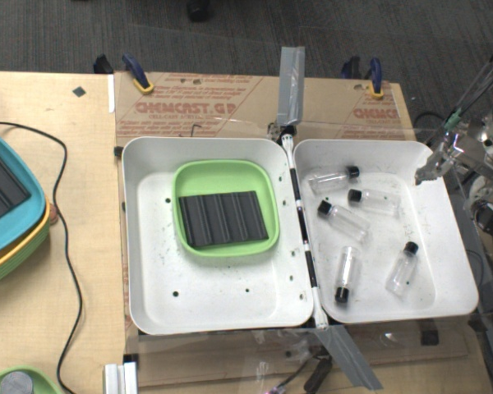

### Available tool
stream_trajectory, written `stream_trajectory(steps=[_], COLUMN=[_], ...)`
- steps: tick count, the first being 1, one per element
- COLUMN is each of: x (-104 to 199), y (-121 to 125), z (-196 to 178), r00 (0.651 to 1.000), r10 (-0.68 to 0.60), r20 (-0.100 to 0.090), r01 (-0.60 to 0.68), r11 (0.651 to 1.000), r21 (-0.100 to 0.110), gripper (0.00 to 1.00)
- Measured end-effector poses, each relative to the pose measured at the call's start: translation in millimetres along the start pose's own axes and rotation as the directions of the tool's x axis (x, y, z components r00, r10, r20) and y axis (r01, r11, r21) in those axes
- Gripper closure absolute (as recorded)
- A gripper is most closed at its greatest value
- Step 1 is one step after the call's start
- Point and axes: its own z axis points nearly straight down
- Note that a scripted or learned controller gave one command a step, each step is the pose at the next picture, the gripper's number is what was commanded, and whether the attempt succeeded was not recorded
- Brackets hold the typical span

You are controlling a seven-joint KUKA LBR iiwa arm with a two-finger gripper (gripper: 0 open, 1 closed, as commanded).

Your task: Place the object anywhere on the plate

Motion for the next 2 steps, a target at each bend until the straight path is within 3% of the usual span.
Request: stream_trajectory(steps=[1, 2], x=[-19.4, -37.9], y=[13.2, 3.4], z=[9.5, -13.6], r00=[0.927, 0.823], r10=[0.375, 0.569], r20=[0.002, 0.001], r01=[-0.375, -0.569], r11=[0.927, 0.823], r21=[0.002, 0.002], gripper=[0.00, 0.00])
